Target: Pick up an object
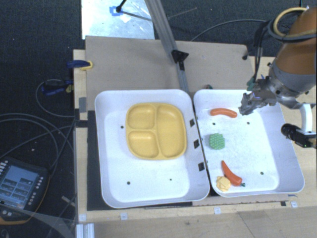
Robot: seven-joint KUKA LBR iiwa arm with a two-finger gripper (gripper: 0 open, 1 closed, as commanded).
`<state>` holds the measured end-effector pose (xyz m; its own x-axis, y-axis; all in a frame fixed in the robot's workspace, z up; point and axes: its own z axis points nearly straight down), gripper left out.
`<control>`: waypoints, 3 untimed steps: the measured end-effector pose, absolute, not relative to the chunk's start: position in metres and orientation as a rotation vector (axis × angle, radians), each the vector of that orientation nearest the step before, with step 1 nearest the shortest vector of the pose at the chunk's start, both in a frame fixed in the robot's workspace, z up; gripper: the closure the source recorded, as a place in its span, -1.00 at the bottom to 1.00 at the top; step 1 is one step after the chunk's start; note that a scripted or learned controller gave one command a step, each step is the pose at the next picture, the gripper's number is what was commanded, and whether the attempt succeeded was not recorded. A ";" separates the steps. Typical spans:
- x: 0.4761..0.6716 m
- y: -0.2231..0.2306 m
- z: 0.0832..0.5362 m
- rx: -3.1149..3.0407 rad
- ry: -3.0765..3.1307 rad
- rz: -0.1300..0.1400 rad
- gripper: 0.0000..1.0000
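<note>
While my gripper (pixel 246 108) hung over the far part of the right bin (pixel 277 182), the sausage (pixel 223 112) lay just to its left in the camera view, near enough that the tip seemed almost at the sausage's right end. Whether my gripper was wide or narrow I could not tell; nothing was visibly held in it. The sausage's long axis ran across the bin, roughly level from left to right, so I judged a grasp would need to close across its short width, toward and away from the bin's far wall.

Nearer the camera than the sausage sat a green ball (pixel 216 141), well apart from it. Farther still toward the near edge lay a carrot (pixel 231 173) on a slant, touching or just beside a small yellow piece (pixel 223 183).

Left of the sausage rose the wall shared with the left bin (pixel 111 182), where a yellow divided plate (pixel 155 131) rested. Open white floor spread to the right of the sausage and toward the ball, so I judged a short shift left and down had room, with the far wall the closest edge to mind.
</note>
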<state>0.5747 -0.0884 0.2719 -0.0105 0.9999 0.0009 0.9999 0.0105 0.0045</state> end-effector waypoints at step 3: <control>0.611 0.063 0.228 2.210 2.232 0.004 1.00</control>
